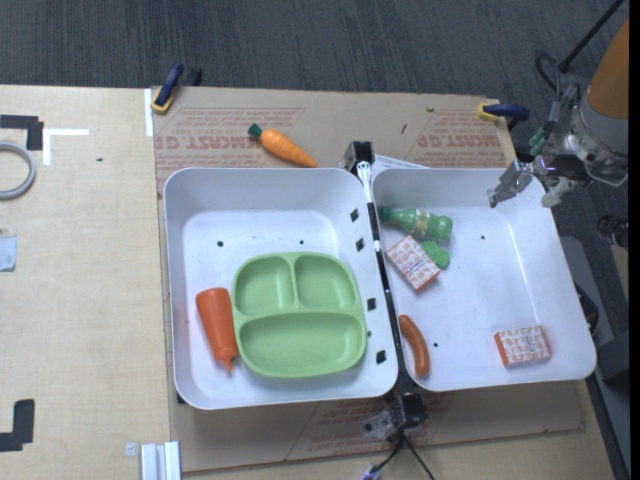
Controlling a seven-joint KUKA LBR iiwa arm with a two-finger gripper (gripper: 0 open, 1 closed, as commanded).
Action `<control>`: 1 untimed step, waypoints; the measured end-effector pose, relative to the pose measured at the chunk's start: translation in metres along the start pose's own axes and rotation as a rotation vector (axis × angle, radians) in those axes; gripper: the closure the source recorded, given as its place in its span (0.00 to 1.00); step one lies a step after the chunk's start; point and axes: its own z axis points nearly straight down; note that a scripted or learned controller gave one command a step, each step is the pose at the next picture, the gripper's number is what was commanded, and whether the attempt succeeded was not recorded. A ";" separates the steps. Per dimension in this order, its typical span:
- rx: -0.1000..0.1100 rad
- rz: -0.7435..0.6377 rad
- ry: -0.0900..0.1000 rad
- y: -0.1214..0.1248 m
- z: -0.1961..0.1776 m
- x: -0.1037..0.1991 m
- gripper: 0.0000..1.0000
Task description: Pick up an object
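White bins sit side by side, so things can be taken from either one. In the right bin (pixel 560 258) lie a green bottle (pixel 420 223), two small boxes (pixel 413 264) and a sausage (pixel 414 346), all loose and easy to reach from above. Over its far right corner hangs the gripper (pixel 527 183), fingers spread with nothing between them, I think ready to descend.

You see the tool (pixel 527 183) spread open, holding nothing, over the right bin's (pixel 520 368) far right corner | in that bin: green bottle (pixel 420 222), two patterned boxes (pixel 413 264) (pixel 522 346), sausage (pixel 414 345) | left bin (pixel 190 368): green divided plate (pixel 298 314), orange piece (pixel 216 325) (just beside the plate) | carrot (pixel 281 145) on the bench (pixel 80 298)
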 end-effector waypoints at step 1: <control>-0.001 0.139 0.000 -0.030 0.101 0.070 0.00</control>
